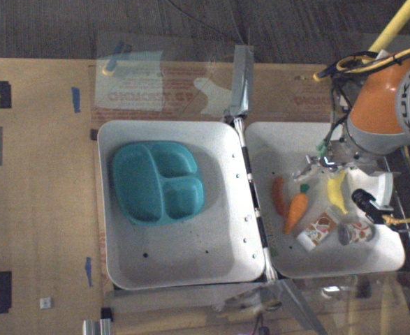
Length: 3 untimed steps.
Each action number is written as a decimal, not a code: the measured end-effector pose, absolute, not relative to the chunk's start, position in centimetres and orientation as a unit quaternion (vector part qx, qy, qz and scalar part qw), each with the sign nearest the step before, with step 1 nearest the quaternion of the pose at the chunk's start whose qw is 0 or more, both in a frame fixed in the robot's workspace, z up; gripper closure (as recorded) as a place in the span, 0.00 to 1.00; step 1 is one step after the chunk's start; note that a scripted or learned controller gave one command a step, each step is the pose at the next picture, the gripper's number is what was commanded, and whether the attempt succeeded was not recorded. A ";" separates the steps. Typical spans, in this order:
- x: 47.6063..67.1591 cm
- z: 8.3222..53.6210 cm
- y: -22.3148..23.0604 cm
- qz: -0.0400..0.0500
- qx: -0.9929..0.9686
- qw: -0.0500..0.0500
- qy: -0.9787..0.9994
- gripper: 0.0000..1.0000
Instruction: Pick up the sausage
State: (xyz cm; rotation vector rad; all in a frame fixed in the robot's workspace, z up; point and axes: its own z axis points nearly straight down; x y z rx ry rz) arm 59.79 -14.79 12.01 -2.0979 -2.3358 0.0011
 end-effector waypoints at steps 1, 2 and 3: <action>63.2 8.8 -10.7 -0.001 -0.623 -0.004 -0.782 0.00; 63.4 10.1 -10.8 -0.004 -0.624 -0.006 -0.781 1.00; 63.4 10.0 -10.8 -0.004 -0.624 -0.006 -0.781 0.00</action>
